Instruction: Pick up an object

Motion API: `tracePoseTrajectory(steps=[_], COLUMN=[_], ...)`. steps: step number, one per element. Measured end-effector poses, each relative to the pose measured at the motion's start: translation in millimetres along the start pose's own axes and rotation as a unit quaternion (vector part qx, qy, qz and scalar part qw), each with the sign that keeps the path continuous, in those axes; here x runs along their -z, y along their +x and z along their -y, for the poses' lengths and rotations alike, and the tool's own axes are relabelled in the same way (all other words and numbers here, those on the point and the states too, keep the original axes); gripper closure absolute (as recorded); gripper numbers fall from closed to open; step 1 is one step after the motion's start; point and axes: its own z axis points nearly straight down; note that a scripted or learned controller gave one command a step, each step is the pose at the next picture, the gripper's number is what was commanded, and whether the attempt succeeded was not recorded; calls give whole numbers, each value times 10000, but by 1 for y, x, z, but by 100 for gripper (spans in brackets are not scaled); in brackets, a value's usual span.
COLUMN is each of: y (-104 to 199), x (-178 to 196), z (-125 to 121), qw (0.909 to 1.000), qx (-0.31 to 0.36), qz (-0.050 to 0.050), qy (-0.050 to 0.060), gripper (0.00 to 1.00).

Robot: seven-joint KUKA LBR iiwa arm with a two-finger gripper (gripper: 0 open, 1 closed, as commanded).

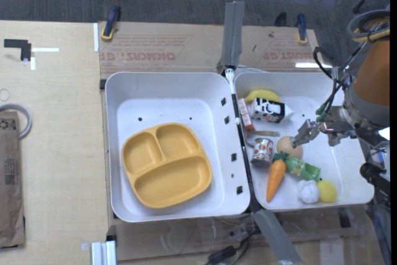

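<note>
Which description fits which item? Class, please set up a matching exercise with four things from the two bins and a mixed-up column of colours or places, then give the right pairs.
Column one:
1. divided plate
2. toy carrot
3. banana
4. small can

Column two:
A. lies at the far end of the right bin
B. orange with a green top
C. yellow, alone in the left bin
D. stands near the divider, left of the carrot's top

Pairs: 1-C, 2-B, 3-A, 4-D
</note>
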Motion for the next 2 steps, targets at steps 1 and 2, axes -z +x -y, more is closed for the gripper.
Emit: tracePoseTrajectory(steps=[1, 2], y=[43, 60], x=[-55, -54], z=[4, 4], qw=[9949, 9584], qx=[1011, 2855], qz=[-2, 0], qy=[4, -8], gripper=[0, 0])
